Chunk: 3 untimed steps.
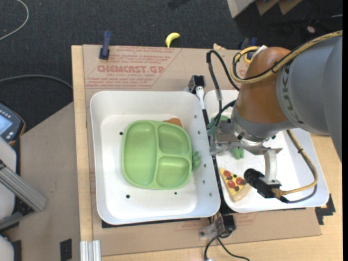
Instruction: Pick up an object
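A green divided plate (157,154) lies in the left bin (109,145). An orange thing (173,122) peeks out from behind its far edge, and a small green piece (196,160) sticks out at its right side. In the right bin (304,173), a toy pizza slice (235,184) lies near the front left corner. My gripper (231,143) hangs low over the right bin's left side, close to the wall between the bins. A small green thing (237,153) shows just under it. The wrist hides the fingers.
The grey arm with its orange band (266,86) covers most of the right bin's far half. A yellow banana-shaped toy (172,38) and a blue clip (104,45) lie on the cardboard behind the bins. Cables run along the divider.
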Motion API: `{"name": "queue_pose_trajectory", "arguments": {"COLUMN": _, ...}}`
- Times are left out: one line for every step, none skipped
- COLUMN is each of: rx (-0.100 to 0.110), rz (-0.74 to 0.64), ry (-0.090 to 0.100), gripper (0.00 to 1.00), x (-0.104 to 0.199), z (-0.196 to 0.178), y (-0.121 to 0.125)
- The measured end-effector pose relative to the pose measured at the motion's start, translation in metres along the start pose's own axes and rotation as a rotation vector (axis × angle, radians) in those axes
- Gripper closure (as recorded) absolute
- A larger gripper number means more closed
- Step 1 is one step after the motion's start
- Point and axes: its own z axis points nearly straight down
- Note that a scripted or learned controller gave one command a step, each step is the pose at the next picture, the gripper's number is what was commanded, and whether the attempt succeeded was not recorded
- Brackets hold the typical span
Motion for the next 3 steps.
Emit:
{"name": "queue_pose_trajectory", "arguments": {"rx": -0.019, "rz": -0.015, "ry": 0.007, "gripper": 1.0, "x": 0.036, "z": -0.11, "y": -0.041}}
{"name": "queue_pose_trajectory", "arguments": {"rx": -0.018, "rz": -0.017, "ry": 0.006, "gripper": 1.0, "x": 0.105, "z": -0.165, "y": -0.042}}
{"name": "queue_pose_trajectory", "arguments": {"rx": -0.003, "rz": -0.009, "ry": 0.002, "gripper": 1.0, "x": 0.106, "z": -0.037, "y": -0.02}}
